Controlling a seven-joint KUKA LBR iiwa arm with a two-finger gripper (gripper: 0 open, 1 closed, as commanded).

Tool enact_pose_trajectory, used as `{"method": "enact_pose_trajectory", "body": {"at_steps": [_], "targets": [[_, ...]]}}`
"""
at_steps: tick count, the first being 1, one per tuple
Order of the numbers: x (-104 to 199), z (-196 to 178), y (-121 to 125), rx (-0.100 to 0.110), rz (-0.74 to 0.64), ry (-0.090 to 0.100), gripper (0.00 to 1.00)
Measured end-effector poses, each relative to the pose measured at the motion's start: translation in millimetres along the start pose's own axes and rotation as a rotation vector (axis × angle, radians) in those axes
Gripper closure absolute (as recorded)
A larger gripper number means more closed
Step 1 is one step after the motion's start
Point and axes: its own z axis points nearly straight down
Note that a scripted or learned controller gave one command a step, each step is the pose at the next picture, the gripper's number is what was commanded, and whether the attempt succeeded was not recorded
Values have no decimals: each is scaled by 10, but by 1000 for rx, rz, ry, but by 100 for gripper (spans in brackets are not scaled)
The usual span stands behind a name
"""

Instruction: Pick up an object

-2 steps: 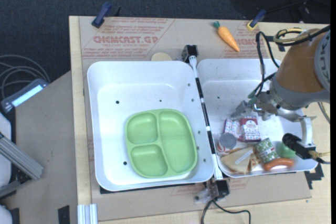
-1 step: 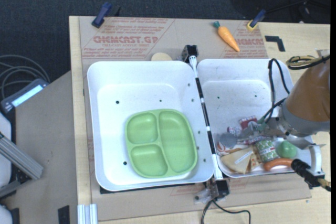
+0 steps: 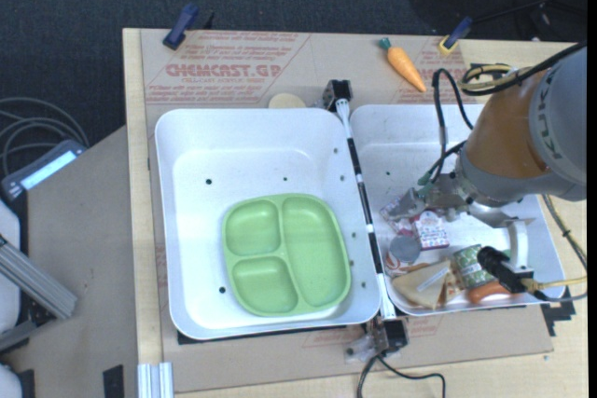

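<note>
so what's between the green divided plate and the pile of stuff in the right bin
In the camera view, the two bins' adjoining white rims lie between the green plate and the pile of objects, plus bare white bin floor on either side.

The arm [image 3: 550, 130] was grey and rounded, with a broad orange band [image 3: 504, 140] above its metallic wrist; black cables [image 3: 446, 121] looped beside that band.

bench [image 3: 233, 65]: we see a brown printed sheet covering it | on it: left white bin [image 3: 187, 154] beside right white bin [image 3: 382, 130], edges touching | toy carrot [image 3: 406, 65] near far edge | blue clamps [image 3: 179, 26] at far edge
</note>
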Motion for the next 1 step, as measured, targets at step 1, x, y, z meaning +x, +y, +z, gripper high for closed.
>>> {"method": "enact_pose_trajectory", "body": {"at_steps": [1], "targets": [[-239, 3, 420, 3, 0, 0, 0]]}}
